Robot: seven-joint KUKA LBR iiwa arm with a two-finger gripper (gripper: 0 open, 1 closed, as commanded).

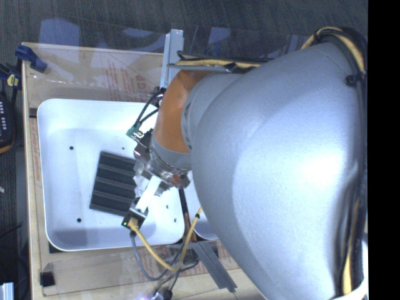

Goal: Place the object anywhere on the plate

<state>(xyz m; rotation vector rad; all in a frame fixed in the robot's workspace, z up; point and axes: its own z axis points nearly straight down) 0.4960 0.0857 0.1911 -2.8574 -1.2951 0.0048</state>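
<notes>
A dark ribbed rectangular plate [114, 183] lies tilted on the floor of the left white bin [53, 167]. The arm reaches in from the right, its orange band just above the wrist. The gripper [140, 195] hangs over the plate's right edge, its body hiding the fingertips. No object to be placed can be made out; the arm hides whatever lies under and right of the wrist.
The arm's big grey body covers the right bin, with only a sliver of its white rim [203, 233] showing. Yellow and black cables [156, 255] hang below the wrist over the front wall. A clear panel [106, 61] stands behind the bins.
</notes>
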